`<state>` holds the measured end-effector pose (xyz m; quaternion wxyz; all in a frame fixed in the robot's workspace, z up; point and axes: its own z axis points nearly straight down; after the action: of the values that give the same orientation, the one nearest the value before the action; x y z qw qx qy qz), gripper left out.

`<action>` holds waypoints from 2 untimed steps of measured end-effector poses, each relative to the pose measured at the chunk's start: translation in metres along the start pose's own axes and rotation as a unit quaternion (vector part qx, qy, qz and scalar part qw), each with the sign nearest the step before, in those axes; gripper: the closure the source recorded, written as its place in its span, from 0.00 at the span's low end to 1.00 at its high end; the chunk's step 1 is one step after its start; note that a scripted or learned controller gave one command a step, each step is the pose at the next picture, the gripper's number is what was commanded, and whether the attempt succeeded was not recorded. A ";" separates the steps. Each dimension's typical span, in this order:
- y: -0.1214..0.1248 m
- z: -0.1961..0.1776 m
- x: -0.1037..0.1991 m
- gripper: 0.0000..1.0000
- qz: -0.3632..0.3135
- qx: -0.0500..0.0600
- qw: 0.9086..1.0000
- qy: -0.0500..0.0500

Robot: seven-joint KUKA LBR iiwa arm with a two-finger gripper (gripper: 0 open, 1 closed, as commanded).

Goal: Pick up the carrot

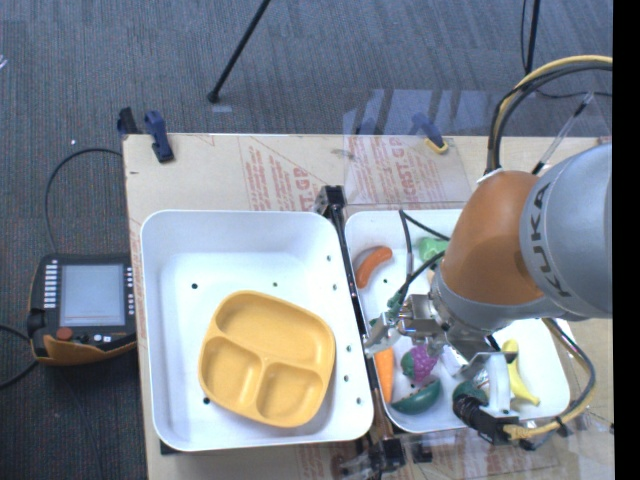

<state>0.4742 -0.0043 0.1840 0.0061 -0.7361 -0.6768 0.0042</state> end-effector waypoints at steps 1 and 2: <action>0.000 0.000 0.000 0.00 0.000 0.000 1.000 0.000; 0.000 0.000 0.000 0.00 0.000 0.000 1.000 0.000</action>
<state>0.4742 -0.0043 0.1840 0.0061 -0.7361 -0.6768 0.0042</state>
